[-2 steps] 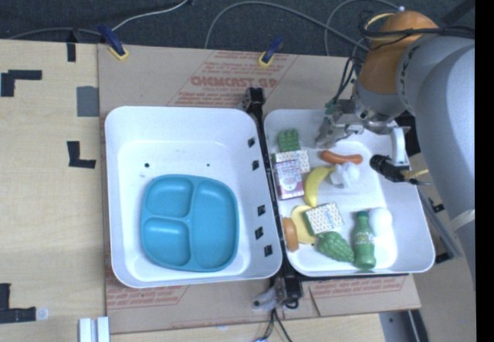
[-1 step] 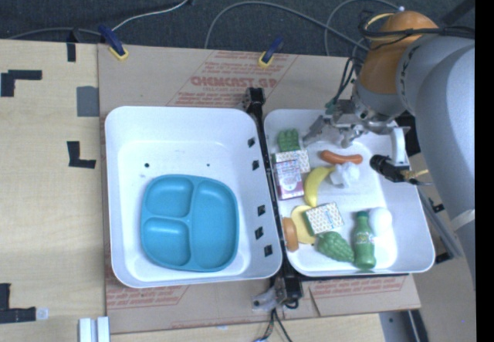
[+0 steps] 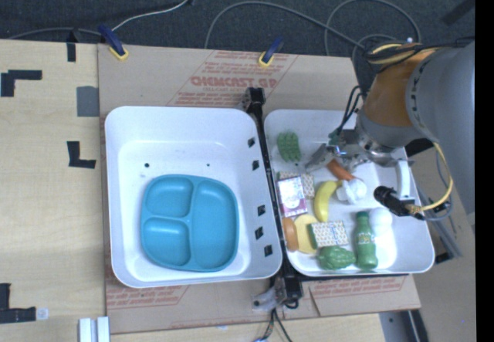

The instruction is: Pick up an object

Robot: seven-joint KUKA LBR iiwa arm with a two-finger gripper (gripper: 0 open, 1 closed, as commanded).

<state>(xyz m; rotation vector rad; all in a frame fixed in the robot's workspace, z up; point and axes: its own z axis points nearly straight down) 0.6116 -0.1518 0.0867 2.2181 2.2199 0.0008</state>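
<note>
The arm point(image 3: 421, 93) reaches in from the right over the right bin point(image 3: 417, 252). Its jaws point(image 3: 333, 149) sit low near the bin's upper middle; jaw state cannot be determined. Just below them lies an orange piece point(image 3: 340, 171), beside a white item point(image 3: 355, 192). The bin also holds a banana point(image 3: 324, 199), a green bottle point(image 3: 365, 238) and a pink packet point(image 3: 292, 194). The left bin point(image 3: 123, 132) holds a blue plate point(image 3: 189, 222).

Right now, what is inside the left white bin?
The left bin holds one blue divided plate, lying flat toward its near side. Whatever lies beneath the plate is covered.
</note>
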